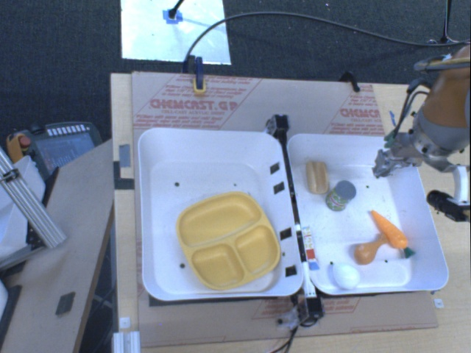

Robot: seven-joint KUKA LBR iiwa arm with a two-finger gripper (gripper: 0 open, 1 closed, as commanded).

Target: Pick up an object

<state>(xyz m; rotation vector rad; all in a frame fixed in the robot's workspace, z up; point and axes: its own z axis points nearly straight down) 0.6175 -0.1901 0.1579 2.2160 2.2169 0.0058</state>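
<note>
The right bin (423, 219) holds a tan bread piece (317, 176), a small can (340, 195) just beside it, an orange carrot (390, 231), a brown gourd-shaped piece (367, 251) touching the carrot, and a white egg (344, 276) nearest the front wall. The left bin (158, 190) holds a yellow compartment tray (228, 239). The gripper (385, 162) hangs over the right bin's far right part, apart from the can; whether it is open I cannot tell.

- A yellow plastic tray with three compartments (227, 240) lies in the left shallow white bin (165, 153).
- The right shallow white bin (427, 271) holds a tan bread-shaped block (317, 176), a small grey-topped can (341, 195), an orange toy carrot (390, 232), a brown wooden pear-shaped piece (369, 250) and a white egg (345, 276).
- The grey two-finger gripper (385, 163) hangs over that bin's upper right part, well apart from the can.
</note>
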